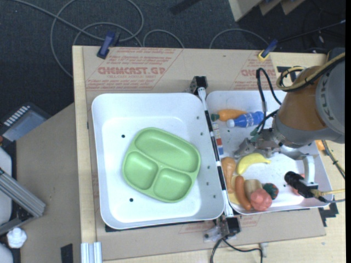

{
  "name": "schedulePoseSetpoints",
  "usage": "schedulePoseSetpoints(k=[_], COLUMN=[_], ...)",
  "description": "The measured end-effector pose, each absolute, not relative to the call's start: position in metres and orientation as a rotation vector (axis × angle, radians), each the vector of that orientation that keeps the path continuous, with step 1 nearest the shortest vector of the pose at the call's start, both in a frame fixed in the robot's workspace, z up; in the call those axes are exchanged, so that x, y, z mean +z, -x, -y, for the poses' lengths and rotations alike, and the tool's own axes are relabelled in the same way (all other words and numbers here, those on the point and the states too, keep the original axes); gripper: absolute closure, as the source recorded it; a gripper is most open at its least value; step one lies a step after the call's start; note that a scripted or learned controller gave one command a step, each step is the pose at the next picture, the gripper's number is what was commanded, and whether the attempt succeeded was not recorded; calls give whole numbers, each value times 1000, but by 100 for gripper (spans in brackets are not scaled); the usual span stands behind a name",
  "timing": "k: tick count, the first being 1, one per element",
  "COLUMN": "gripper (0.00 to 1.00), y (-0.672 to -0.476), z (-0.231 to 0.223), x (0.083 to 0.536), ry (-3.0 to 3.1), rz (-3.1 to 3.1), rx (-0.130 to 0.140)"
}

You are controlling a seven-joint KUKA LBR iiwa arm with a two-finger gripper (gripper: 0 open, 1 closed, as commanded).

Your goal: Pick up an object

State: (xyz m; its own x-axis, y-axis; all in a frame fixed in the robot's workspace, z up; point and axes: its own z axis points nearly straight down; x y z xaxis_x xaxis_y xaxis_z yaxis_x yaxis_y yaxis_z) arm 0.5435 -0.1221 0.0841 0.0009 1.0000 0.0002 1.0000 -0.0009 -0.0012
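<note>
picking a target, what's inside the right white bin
A yellow plastic banana, a blue bottle, an orange carrot-like toy, an orange sausage and a red rounded toy. The grey-and-orange arm covers the bin's back right corner, so anything under it is hidden.

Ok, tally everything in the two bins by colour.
Green: 2, divided plate, small dark piece
Orange: 3, carrot-like piece, lump by the divider, sausage
Blue: 1, bottle
Yellow: 1, banana
Red: 1, round fruit
Tan: 1, small piece
Total: 9, roughly, since the pile is crowded.
</note>
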Motion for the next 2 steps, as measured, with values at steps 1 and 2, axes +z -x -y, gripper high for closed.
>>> schedulePoseSetpoints(k=[1, 2], gripper=[100, 0], y=[-544, -544], z=[122, 122], x=[94, 94], ry=[2224, 2224], rz=[2220, 2220], rx=[-1, -1])
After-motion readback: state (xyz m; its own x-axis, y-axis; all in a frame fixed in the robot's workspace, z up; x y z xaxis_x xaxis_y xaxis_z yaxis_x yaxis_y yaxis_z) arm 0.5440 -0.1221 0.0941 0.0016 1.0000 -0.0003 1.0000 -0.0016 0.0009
